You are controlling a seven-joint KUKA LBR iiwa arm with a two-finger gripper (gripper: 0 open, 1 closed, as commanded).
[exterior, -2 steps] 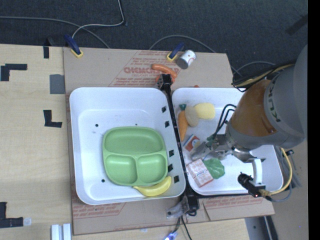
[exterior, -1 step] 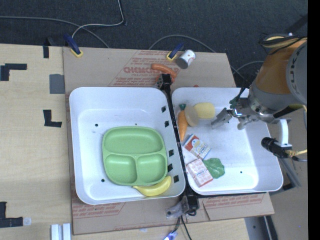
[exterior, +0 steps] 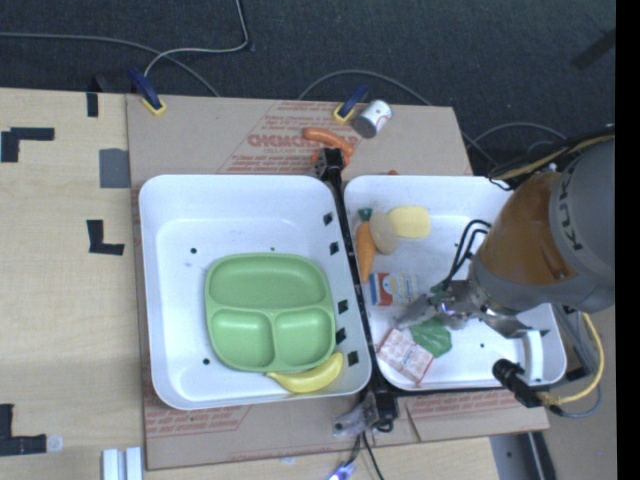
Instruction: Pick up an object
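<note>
The KUKA arm (exterior: 560,238), its grey housing and orange band looming large on the right, is nearest the camera and reaches down into the right bin (exterior: 480,193). Its end effector (exterior: 432,311) sits low among the clutter there, just above a green packet (exterior: 434,339); whether it is open or closed I cannot tell, since the wrist hides much of it, and nothing is plainly gripped.

The pickable things lie mostly in that right bin: one pale yellow lemon-like object (exterior: 402,223) near the far wall, one orange carrot-shaped piece (exterior: 365,249) along the divider, one small printed box (exterior: 393,289) beside it, one red-patterned packet (exterior: 405,355) at the near edge, and the one green packet. The left bin (exterior: 165,268) holds one green divided plate (exterior: 270,311) and one banana (exterior: 310,375) touching the plate's near rim. There are two bins on the worktop (exterior: 60,268).

The likely trouble is crowding. The green packet overlaps the red-patterned one and lies close to the box, so a closing grip could catch two items, or pinch a thin flat corner that slips free on the lift. The packets lie flat against the bin floor, so the grip may find little to close on.
</note>
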